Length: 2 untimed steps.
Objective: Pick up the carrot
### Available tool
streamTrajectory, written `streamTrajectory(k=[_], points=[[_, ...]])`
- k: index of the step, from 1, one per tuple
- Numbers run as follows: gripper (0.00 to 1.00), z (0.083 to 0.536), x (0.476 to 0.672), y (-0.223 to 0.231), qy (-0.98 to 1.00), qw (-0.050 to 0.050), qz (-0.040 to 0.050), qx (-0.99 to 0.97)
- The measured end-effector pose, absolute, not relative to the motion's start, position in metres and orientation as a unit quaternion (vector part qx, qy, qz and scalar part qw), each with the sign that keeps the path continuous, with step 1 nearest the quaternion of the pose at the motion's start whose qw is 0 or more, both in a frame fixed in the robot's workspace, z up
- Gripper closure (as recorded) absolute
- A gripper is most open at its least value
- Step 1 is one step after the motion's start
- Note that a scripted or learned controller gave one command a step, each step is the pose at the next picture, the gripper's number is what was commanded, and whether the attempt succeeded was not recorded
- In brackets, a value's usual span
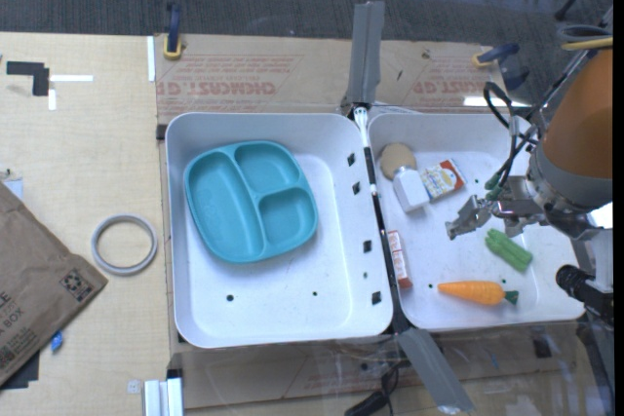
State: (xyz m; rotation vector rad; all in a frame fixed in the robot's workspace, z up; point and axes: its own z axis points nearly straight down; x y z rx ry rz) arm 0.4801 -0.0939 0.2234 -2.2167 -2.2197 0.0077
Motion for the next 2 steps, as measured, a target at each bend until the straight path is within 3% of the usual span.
streamTrajectory(k=[1, 2], points=[[0.00, 0.233, 0.478, -0.113, -0.717, 0.002, 0.0019, -0.698], [0.00, 0.088, 0.477, -0.115, -0.711, 0.002, 0.0016, -0.703]])
